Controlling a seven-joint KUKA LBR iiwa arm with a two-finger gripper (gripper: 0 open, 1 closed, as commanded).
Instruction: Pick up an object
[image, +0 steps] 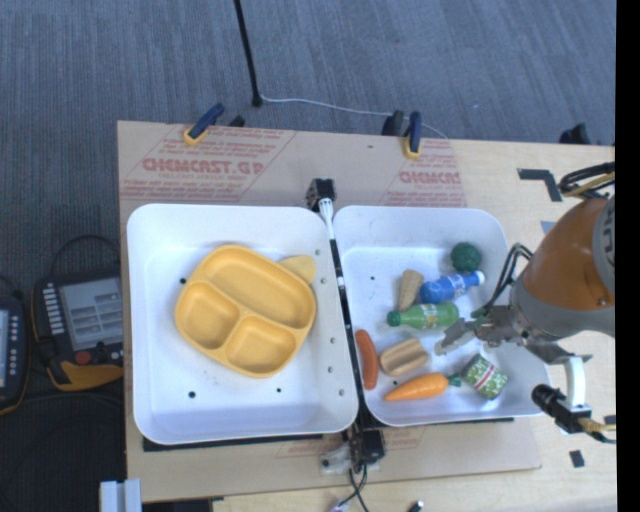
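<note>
- Camera view: gripper (462, 336) hangs low in the right bin (400, 222), fingers spread, gripping nothing.
- Green bottle (424, 317) lies just beside it.
- Pickup not yet done; closing and lifting remain.

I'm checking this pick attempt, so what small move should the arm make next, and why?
Probably ease the gripper straight down a little. It sits in the right bin, with the green bottle and the hot dog to the view's left and the green can below; nothing shows between its jaws.
</note>
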